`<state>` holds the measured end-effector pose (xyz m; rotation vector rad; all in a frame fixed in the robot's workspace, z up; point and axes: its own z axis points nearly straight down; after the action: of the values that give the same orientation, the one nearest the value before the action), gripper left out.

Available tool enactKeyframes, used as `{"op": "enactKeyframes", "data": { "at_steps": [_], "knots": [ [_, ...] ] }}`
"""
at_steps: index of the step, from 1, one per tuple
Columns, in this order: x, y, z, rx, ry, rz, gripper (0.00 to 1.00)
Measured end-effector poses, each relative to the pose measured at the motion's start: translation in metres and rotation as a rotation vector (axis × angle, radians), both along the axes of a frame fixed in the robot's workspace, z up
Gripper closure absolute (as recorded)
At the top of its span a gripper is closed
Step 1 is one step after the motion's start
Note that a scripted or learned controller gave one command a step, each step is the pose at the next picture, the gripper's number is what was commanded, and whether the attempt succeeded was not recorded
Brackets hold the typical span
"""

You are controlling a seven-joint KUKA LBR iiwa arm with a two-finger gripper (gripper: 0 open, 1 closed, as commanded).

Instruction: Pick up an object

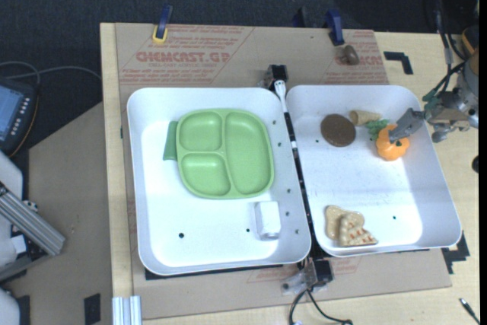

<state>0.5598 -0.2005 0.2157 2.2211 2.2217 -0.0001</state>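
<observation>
The right bin [437,198] holds a brown round cookie [338,130], a small tan piece [364,117], an orange toy fruit with green leaves [390,144] and a tan waffle-like piece [350,227]. My gripper [424,128] hangs over the right bin's far right side, open, with nothing between its fingers. Its left finger [409,123] ends just above and to the right of the orange fruit. In the left bin [148,164] lie a green divided plate [225,152] and a small white block [266,219].
The two bins meet along a raised rim [293,164] in the middle. Clamps [160,27] and a small metal piece [348,54] sit on the cardboard board behind the bins. The arm and its cables [460,99] come in past the right bin's rim.
</observation>
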Motion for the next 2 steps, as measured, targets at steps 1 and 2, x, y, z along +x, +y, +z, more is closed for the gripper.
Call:
{"op": "enactKeyframes", "data": {
  "at_steps": [1, 2],
  "knots": [
    [0.004, 0.0, -0.043, 0.002, 0.005, 0.001, 0.0],
    [-0.001, 0.011, -0.097, 0.004, 0.007, 0.0, 0.0]
  ]
}}
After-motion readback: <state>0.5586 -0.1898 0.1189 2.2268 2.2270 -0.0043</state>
